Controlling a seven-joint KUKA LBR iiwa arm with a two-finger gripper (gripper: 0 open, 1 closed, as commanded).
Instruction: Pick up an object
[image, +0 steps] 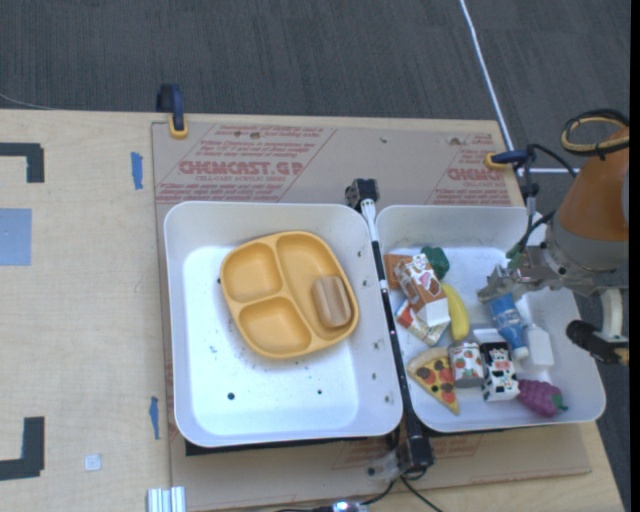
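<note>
1. Far left, the tabletop (80, 330) is bare wood with blue tape marks; nothing in play there.
2. On to the left bin (190, 400): a yellow divided plate (285, 295) sits in its middle, and a tan bread-like piece (333, 303) lies in the plate's right compartment. Well apart from the arm, so probably not this try's target.
3. Right bin (580, 405) now, and it is crowded. A green toy (434, 262) at the far side, a small carton (420, 285) beside it, a banana (457, 312) just right of that, then a pizza slice (436, 378), a cow-patterned block (499, 372) and purple grapes (540, 397) along the near edge.
4. The pincer (505, 285) hangs over the right bin's far-right part, above a blue bottle (508, 322). Whether it is released or clenched, I cannot tell; the metal parts blur together, and nothing shows gripped.
5. My read: this is the approach step, nothing lifted yet. The blue bottle looks the likeliest pick.
6. The next move calls for a straight descent and a clean close around that bottle alone.
7. In the way: a white piece (540, 345) just right of the bottle and the bin's right wall nearby.
</note>
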